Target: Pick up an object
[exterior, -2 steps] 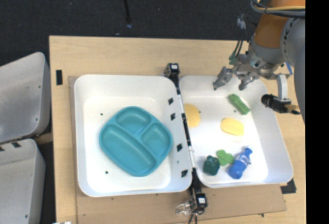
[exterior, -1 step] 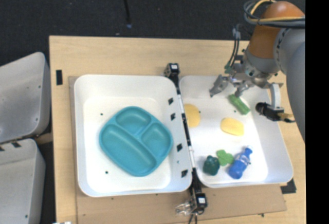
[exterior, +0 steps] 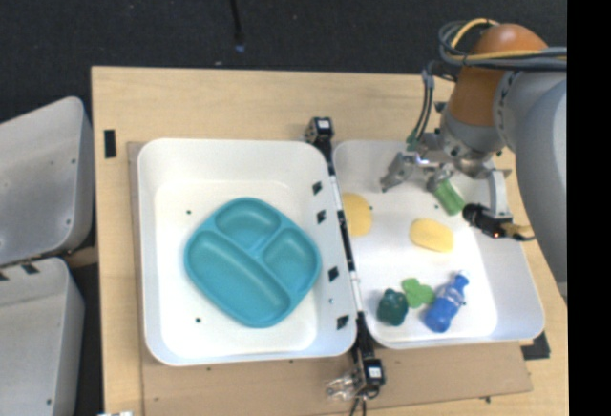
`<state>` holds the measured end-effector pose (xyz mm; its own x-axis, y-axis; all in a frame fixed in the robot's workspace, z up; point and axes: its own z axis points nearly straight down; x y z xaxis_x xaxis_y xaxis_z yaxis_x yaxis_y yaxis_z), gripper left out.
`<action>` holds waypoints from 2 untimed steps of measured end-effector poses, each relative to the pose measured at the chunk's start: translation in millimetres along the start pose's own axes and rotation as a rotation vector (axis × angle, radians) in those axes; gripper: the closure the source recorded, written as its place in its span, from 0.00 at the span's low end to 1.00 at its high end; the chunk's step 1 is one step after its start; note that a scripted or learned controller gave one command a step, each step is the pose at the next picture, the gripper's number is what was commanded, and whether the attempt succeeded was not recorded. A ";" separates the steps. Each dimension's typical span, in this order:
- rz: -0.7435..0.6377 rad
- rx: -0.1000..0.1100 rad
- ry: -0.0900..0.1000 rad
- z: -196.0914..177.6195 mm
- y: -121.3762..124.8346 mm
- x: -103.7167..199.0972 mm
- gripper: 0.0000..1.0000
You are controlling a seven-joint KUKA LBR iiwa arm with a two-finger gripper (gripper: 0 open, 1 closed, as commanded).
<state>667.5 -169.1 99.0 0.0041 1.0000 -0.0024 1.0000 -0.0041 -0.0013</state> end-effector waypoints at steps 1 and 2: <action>0.000 -0.007 -0.002 -14.1 1.7 -1.2 1.00; 0.004 -0.007 0.001 -58.5 0.7 -3.6 1.00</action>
<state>668.2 -172.6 157.5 0.0077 1.0000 -0.0010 1.0000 -0.0077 0.0057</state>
